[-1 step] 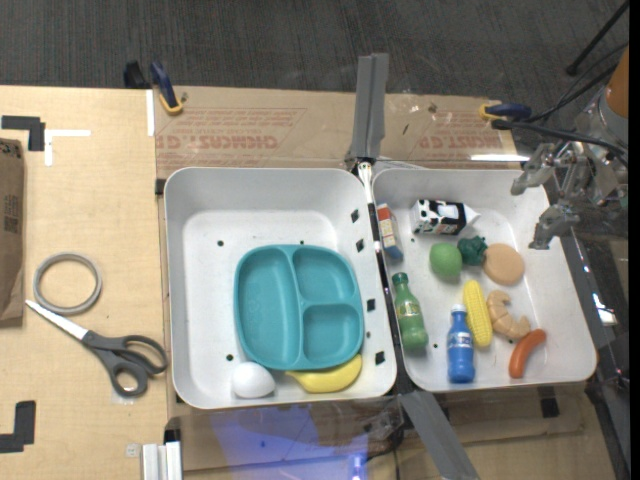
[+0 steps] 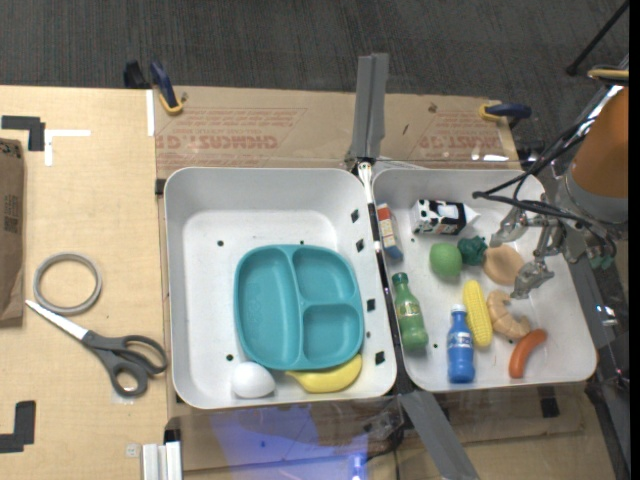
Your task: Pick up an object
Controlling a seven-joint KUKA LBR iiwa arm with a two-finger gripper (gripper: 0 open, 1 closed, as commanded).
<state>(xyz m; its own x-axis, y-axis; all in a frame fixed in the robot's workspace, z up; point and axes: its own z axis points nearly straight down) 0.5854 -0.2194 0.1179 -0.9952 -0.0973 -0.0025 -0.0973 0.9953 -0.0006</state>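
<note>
Two bins: left bin [image 2: 190,268] and right bin [image 2: 570,358], white, touching along a central divider.
Left bin contents: teal divided tray [image 2: 298,306] at centre; white egg [image 2: 252,380] at its 7 o'clock; yellow banana [image 2: 330,376] tucked under the tray's 5 o'clock edge.
Right bin contents: black-and-white cow toy [image 2: 442,217] at 12 o'clock; green ball [image 2: 446,259] just below it; green bottle [image 2: 408,313] along the 9 o'clock wall; blue bottle [image 2: 460,346] at 6 o'clock; corn cob [image 2: 478,312] just beside the blue bottle; red sausage [image 2: 526,353] at 5 o'clock; tan lump [image 2: 503,262] and pale shell-like piece [image 2: 508,316] toward 3 o'clock.
Gripper: gripper [image 2: 523,257] hangs over the right bin's 3 o'clock side, fingers spread apart, nothing between them; one fingertip near the tan lump, the other just above the pale piece.
Arm: orange band [image 2: 605,153] at 2 o'clock of the right bin.
Bench, 9 o'clock: scissors [image 2: 105,348] and tape ring [image 2: 67,282], well apart from the bins.
</note>
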